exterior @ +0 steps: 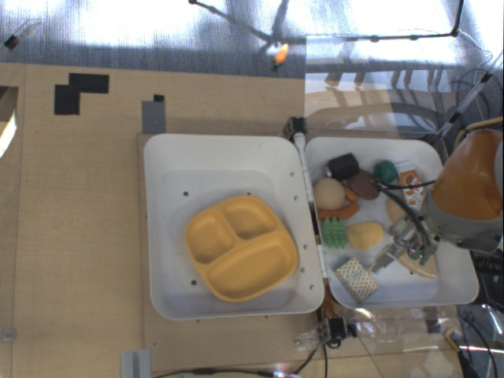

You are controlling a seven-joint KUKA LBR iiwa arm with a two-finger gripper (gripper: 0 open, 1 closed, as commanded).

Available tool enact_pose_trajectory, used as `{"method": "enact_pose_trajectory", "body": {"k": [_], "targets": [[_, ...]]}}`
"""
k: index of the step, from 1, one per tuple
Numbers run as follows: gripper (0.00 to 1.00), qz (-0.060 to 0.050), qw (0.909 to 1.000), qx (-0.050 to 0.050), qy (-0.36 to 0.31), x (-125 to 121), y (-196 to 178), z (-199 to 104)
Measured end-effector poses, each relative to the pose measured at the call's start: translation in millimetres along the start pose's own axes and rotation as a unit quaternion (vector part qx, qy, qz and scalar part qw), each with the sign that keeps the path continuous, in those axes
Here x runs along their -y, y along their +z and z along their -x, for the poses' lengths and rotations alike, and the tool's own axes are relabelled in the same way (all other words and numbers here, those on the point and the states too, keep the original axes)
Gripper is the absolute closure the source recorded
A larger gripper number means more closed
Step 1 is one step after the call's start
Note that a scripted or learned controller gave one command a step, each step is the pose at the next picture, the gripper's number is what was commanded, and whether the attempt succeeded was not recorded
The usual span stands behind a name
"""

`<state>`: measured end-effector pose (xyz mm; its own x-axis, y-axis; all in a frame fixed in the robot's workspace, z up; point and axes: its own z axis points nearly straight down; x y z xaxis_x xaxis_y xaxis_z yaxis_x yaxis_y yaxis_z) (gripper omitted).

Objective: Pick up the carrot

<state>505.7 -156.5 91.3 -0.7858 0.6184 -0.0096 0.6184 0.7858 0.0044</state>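
Two white bins sit on the desk. Right bin point(453, 290): the carrot point(337, 209) lies under a beige egg-like toy point(330, 193); gripper point(394, 252) hovers nearby, its fingers apart, holding nothing.

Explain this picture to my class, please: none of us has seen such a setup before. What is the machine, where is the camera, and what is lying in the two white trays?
The camera hangs above a wooden bench and looks down at a slant. The grey and orange shape at the right is a robot arm; its two-finger gripper is low over the right bin. I see nothing held between its fingers.

The left bin holds a yellow plate with three compartments. The right bin holds small toy items: a black block, a brown round piece, a dark green piece, a beige ball with an orange piece, probably the carrot, curving under it, a bright green bumpy block, a yellow lump and a patterned box.
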Motion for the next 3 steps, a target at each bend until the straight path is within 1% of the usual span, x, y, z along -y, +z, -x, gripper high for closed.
{"method": "enact_pose_trajectory", "body": {"k": [1,2,3], "targets": [[1.00,0.002,1.0000,0.004,-0.004,-3,-12,2],[1.00,0.000,0.9825,-0.002,0.186,-63,-37,1],[1.00,-0.001,0.9512,-0.002,0.309,-58,-52,-12]]}}
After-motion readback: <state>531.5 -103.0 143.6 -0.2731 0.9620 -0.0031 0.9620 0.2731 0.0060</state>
